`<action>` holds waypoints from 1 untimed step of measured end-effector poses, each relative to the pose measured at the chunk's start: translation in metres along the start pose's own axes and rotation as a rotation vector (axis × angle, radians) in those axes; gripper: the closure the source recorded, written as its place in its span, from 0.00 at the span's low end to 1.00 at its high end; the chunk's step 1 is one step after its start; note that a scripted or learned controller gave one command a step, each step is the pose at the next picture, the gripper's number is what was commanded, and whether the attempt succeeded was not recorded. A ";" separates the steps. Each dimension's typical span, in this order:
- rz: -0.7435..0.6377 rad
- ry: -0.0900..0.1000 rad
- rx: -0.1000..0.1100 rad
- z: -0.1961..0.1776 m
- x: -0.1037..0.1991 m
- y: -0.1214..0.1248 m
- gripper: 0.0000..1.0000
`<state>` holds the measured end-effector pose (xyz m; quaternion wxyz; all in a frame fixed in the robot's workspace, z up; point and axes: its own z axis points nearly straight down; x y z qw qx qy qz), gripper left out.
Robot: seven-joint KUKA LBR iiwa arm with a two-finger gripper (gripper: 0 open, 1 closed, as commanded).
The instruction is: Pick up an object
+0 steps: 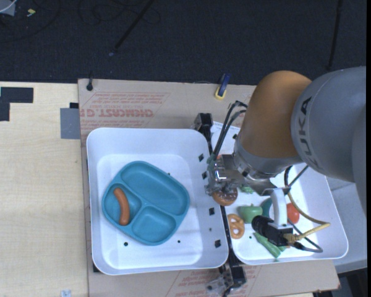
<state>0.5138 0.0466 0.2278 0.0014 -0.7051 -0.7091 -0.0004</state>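
**Gripper low over the brown ring at the right bin's left edge**

The gripper (221,183) hangs over the left edge of the right bin (335,226), close to the wall shared with the left bin (142,144). Whether it is released, clenched or grasping anything cannot be told: the wrist covers it from above. A brown ring (225,196) (doughnut-shaped, it seems) lies right under the gripper's near side, inside the right bin.

Nearer than the ring lies a pretzel (236,226). Just right of the pretzel is a rounded green piece (250,211), and a longer green piece (269,246) lies by the bin's near wall. A red-orange piece (292,215) sits further right. The grey arm (334,129), with its orange band (275,113), covers the far half of this bin.

In the left bin a teal divided plate (157,193) lies, with a sausage (122,205) in its left compartment. Both bins rest on a cardboard sheet (130,107).
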 end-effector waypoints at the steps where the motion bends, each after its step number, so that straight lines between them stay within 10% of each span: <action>1: 0.003 -0.001 0.005 0.003 0.034 -0.017 1.00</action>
